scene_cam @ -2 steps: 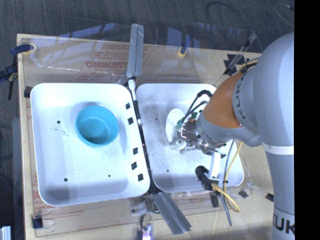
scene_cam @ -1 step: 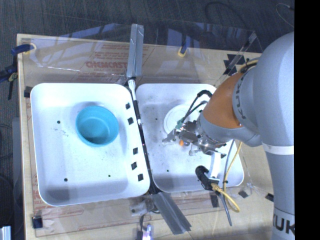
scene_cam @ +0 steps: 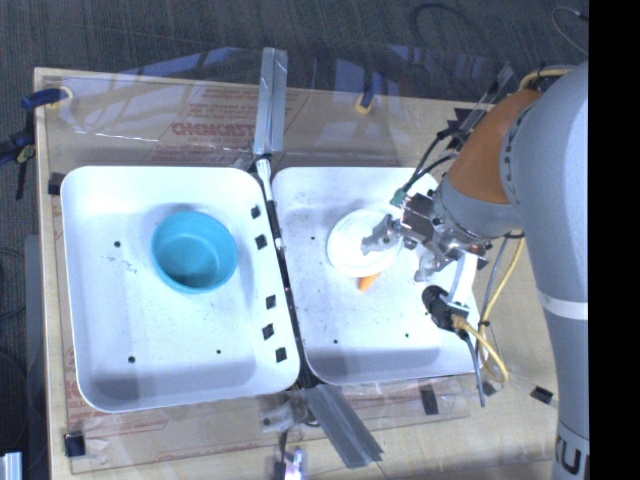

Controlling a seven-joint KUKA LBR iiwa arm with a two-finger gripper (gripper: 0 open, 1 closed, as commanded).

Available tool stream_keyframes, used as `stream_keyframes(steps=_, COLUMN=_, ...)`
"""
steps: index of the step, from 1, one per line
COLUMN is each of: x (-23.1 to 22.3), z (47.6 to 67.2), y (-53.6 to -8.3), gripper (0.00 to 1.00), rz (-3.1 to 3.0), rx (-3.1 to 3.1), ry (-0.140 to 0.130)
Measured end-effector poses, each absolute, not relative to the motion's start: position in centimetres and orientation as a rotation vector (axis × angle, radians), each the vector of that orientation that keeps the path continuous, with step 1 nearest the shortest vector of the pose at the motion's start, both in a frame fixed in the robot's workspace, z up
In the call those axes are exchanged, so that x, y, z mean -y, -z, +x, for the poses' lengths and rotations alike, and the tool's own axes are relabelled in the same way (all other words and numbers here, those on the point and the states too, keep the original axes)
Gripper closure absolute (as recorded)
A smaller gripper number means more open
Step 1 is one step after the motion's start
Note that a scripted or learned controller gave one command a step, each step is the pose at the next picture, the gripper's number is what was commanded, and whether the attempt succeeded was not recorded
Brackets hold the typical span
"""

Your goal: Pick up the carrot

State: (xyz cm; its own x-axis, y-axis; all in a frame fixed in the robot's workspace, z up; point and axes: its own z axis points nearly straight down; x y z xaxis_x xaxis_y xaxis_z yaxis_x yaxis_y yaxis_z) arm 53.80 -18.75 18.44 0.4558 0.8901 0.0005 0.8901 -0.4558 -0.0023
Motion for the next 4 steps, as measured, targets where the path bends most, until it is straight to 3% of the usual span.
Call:
stream_keyframes(steps=1, x=20.1, z=54.6, y=-9.1, gripper=0.00, rz=-2.350, rx=2.078, ry=-0.002)
stream_keyframes(steps=2, x=20.6, z=58.4, y=-9.2, gripper=0.00, rz=-2.263, rx=2.174, ry=-0.002)
stream_keyframes(steps=4, x=21.0, z=59.1, y=-9.0, gripper=0.00, rz=-2.093, rx=2.320, ry=-0.018)
